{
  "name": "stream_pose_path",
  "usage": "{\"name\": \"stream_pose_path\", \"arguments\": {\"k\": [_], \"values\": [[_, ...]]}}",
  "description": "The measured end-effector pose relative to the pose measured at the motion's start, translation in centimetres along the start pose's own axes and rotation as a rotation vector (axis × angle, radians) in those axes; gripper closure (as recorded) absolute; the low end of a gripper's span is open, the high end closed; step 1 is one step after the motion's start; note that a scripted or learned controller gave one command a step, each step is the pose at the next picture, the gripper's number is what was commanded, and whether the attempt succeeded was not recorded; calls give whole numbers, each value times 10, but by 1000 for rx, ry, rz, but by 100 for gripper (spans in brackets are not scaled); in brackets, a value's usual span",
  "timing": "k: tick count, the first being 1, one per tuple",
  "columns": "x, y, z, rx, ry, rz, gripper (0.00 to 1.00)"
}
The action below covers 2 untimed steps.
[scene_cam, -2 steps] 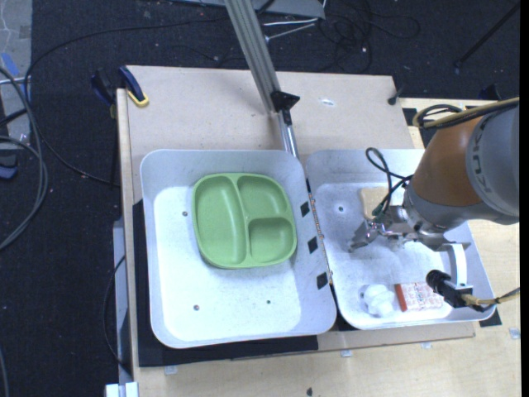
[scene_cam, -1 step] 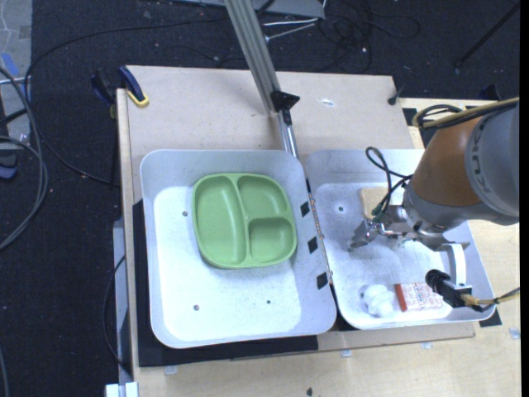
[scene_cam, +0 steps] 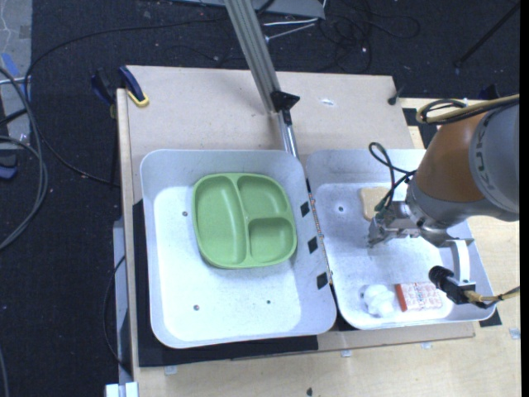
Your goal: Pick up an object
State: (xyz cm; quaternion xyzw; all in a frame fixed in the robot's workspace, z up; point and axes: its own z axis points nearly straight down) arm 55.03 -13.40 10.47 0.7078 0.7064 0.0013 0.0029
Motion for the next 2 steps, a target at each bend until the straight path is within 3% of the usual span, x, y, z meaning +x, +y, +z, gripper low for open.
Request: {"name": "stream_pose_path", "arguments": {"k": [2], "values": [[-4,-1,-109,-1,0,-5,100]]}}
